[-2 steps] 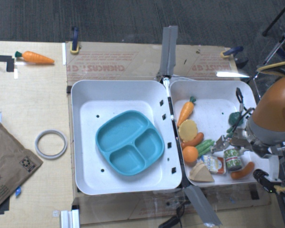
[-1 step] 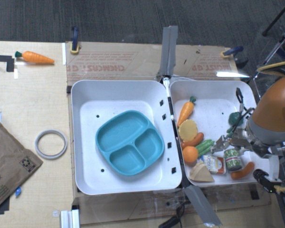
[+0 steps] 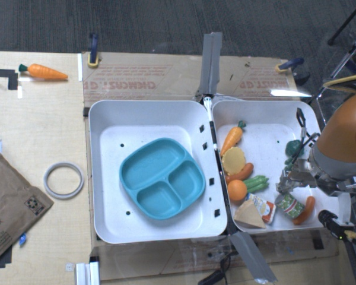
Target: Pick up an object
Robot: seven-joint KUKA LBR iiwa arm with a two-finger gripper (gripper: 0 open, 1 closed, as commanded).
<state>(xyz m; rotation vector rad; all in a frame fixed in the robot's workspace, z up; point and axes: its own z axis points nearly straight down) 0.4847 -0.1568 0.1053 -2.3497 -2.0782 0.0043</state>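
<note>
A: The claw is seen low in the right bin; whether it is open or closed cannot be told.

B: Which thing is nearest?

A: The can, just below the claw, tilted, with the sausage touching it on the arm's side. A short drop toward the near wall is judged to be needed. The pepper lies farther off, on the side away from the arm.

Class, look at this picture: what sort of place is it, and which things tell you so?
Probably a robot lab test bench: a robot arm reaches into a white bin of toy food, a blue tray lies in the other bin, and clamps hold cardboard to the bench.
</note>
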